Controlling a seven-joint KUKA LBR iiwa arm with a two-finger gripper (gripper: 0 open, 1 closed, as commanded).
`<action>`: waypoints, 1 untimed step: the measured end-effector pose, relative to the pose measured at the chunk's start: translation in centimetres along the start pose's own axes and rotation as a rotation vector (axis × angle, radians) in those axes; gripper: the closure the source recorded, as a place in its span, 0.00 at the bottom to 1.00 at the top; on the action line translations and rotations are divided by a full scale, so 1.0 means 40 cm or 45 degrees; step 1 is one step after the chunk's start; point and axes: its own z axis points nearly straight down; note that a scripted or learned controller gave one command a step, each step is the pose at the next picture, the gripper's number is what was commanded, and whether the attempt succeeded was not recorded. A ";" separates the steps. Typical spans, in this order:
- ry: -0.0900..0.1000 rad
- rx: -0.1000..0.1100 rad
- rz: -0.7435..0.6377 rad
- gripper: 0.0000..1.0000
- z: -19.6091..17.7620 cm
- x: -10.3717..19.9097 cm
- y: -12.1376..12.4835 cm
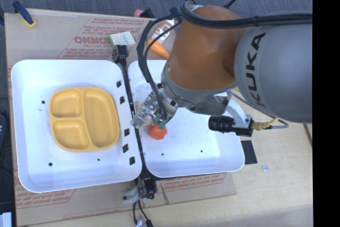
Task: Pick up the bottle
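The KUKA arm [249,69] reached in from the right and hung low over the right bin [212,159], its orange band and grey body covering most of that bin's floor. The gripper [151,114] sat near the bin's left wall, just beside the black clips [125,114] that joined the 2 bins. Right under and slightly right of the gripper lay a small orange-red object [157,132] on the white floor, touching or almost touching the gripper's tip. Whether that object was the bottle, or only its cap end, could not be settled at this angle; nothing else in the uncovered part of the bin looked like a bottle. The wrist hid the jaws, so whether they were apart or together could not be told, and nothing could be seen between them.

The left bin [32,167] held 1 yellow divided tray [84,117] with 3 compartments, lying flat and well apart from the gripper. An orange piece [158,50] peeked out behind the arm at the right bin's far edge.

By the look of it, the step in hand was the descent or the closing at the grasp point, with no lift begun. The next move would call for the jaws to bracket the orange-red object squarely and then rise straight up, keeping clear of the bin wall and clips close on the left.
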 end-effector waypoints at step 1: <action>0.005 0.004 -0.219 1.00 0.160 0.078 0.092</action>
